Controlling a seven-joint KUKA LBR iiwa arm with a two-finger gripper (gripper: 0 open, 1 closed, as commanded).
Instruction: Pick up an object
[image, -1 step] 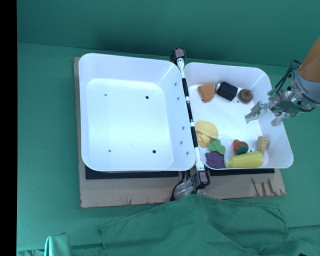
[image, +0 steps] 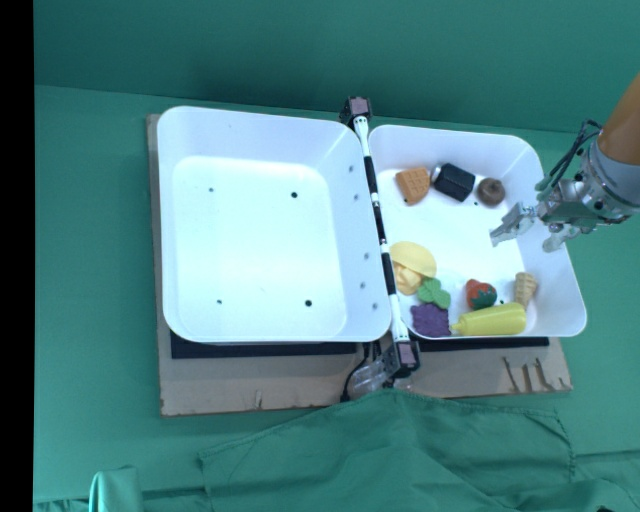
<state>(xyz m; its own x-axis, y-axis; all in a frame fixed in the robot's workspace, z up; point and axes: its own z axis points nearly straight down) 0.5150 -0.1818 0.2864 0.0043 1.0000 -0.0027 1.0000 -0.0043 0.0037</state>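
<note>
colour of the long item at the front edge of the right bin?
Yellow. The long item shows in the camera view, lying along the right bin's front wall.

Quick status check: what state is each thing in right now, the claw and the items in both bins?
Claw: above right bin, holding nothing.
Left bin: no toys in it.
Right bin: holds the toys.
Toy corn: lying flat by front wall.
Toy strawberry: resting untouched.
Black block: lying near back wall.
</note>
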